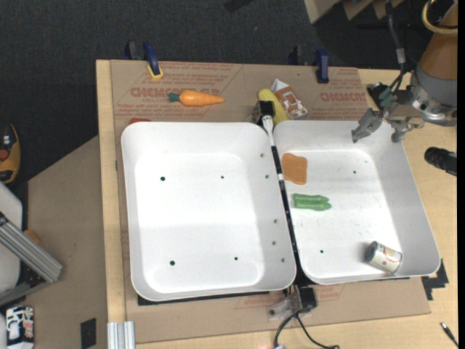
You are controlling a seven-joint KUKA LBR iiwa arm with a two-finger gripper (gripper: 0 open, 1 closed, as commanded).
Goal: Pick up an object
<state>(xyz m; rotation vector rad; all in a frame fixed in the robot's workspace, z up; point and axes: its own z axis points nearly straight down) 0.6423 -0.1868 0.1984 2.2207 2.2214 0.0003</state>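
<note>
**Hand Positioned Over the Right Bin's Far Edge, Fingers Apart, Nothing Gripped**

The arm is reaching in from the right, with its orange band showing above the wrist. The hand is hanging over the far right corner of the right bin. Its two fingers are standing spread apart, and nothing is sitting between them.

Three objects are lying in the right bin. An orange-brown flat piece is resting near the bin's left wall, toward the far side. A green pod-shaped item is lying just in front of it, apart from it. A small can is lying on its side in the near right corner, close to the rim. All three are sitting well apart from the hand.

The left bin is sitting beside the right bin, their inner rims touching.

On the counter behind the bins, a toy carrot is lying beyond the left bin. A yellow item and a small printed packet are lying together near the far end of the seam between the bins.
</note>
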